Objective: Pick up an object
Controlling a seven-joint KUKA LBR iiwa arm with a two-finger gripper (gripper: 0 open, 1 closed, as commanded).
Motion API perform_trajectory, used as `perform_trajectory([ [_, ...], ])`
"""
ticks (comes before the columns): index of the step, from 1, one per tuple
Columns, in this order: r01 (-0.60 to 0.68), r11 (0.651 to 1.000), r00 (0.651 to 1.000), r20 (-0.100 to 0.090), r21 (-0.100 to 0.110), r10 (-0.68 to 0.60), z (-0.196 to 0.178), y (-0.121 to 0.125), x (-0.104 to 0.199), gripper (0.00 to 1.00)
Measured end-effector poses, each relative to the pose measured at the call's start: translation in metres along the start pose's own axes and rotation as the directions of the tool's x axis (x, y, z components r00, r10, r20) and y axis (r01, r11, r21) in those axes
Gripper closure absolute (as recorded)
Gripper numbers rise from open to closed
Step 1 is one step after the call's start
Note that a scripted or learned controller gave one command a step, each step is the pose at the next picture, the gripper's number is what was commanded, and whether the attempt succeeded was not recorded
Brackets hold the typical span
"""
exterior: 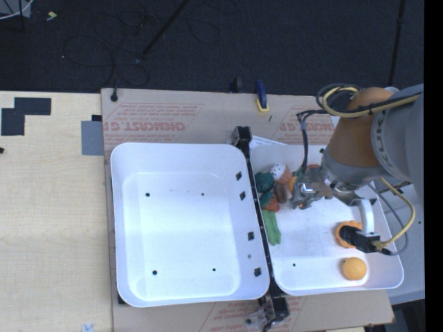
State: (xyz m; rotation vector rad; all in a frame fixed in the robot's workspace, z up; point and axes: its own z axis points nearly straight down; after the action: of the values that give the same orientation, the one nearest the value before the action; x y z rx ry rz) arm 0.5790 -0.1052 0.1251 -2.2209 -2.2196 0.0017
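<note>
Reaching from the right, arm [367, 137] lowers gripper [302, 198] into right bin [311, 282].

two smooth, glossy white plastic bins [124, 185] sit on matt brown cardboard [159, 120] over pale wood-look bench [48, 206].

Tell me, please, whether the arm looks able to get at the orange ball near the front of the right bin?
Probably yes: the orange ball lies alone on the right bin floor, nothing over it, near the gripper.
</note>
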Motion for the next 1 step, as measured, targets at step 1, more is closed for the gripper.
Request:
perform_trajectory([
  [1, 0.002, 1.000, 1.000, 0.001, -0.008, -0.002, -0.0603, 0.0395, 0.0033, 1.00],
])
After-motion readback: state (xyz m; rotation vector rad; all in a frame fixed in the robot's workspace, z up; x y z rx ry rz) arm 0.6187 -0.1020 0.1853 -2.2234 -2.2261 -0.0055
